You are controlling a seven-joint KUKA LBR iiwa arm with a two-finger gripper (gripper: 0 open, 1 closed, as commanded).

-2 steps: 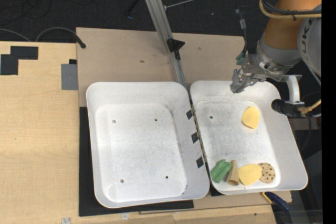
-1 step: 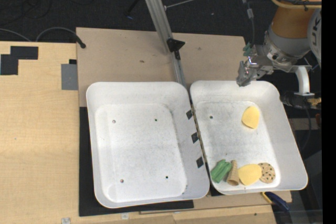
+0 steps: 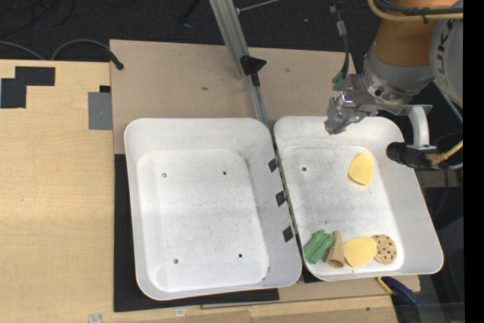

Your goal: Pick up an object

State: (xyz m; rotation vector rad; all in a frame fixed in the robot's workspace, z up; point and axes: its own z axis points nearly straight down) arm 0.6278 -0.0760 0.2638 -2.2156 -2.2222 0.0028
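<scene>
My gripper hangs over the far edge of the right bin, pointing down, with nothing visible between its fingers. A yellow wedge-shaped piece lies in the right bin, a little to the right of and nearer than the gripper. Along the bin's near edge lie a green object, a tan cone-like piece, a yellow lumpy piece and a round speckled cookie, packed side by side.
The left bin sits beside the right one, joined by black clips. A slanted metal rail rises behind the bins. The grey arm with its orange band stands at the upper right.
</scene>
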